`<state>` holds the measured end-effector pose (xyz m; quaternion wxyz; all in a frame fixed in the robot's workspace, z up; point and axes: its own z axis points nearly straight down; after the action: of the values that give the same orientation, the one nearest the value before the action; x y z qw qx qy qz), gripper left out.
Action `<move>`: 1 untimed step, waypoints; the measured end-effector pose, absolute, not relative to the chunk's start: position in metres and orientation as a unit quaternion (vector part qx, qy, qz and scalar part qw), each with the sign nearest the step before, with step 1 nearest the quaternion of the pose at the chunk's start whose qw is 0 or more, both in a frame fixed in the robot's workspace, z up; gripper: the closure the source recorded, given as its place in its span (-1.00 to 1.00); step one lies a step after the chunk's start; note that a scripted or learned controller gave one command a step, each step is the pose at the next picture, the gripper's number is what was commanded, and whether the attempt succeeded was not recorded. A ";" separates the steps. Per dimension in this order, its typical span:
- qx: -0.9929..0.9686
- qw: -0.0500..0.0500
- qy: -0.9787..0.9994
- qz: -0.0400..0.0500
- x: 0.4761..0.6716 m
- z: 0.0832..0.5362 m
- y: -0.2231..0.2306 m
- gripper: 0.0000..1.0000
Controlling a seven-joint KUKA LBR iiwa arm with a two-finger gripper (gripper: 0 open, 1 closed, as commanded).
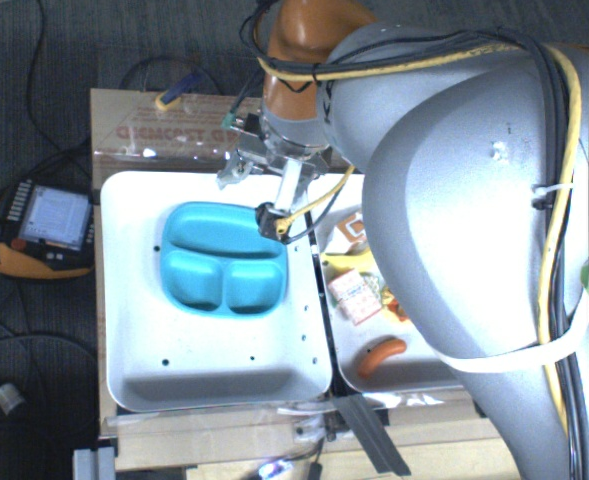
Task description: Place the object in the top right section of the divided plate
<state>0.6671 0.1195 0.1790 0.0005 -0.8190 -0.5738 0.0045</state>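
Presently the grey arm (454, 198) reaches in from the right and covers most of the right bin (394, 376), with its orange band (309, 23) near the top of the view. The pincer (239, 166) hangs over the far rim of the left bin (204, 358), just beyond the upper edge of the blue plate (224, 258). From this angle I cannot tell whether the pincer is open, closed or gripping anything.

The plate lies flat on the floor of the left bin, nearer its far side and the wall it shares with the right bin. It has three sections: a wide one along the far side and two smaller ones side by side along the near side.

Several loose things lie in the strip of the right bin that shows, close to the dividing wall. They are a small pink and white packet (356, 296), a yellow piece (346, 264) just above it, a white box with orange print (352, 230) further up, and a long orange piece (382, 356) nearest the front. I cannot tell which of them is the task's object.

Both bins stand on the worktop (214, 436), with a brown cardboard sheet (174, 133) behind the left bin. A handset with a lit screen (49, 220) lies on the dark carpet to the left, well apart from the bins.
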 end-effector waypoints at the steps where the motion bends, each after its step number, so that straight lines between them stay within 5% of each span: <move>1: -0.793 0.000 -0.609 -0.001 0.669 0.106 0.148 -1.00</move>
<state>0.6690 0.1482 0.1055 0.0005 -0.7928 -0.6094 -0.0012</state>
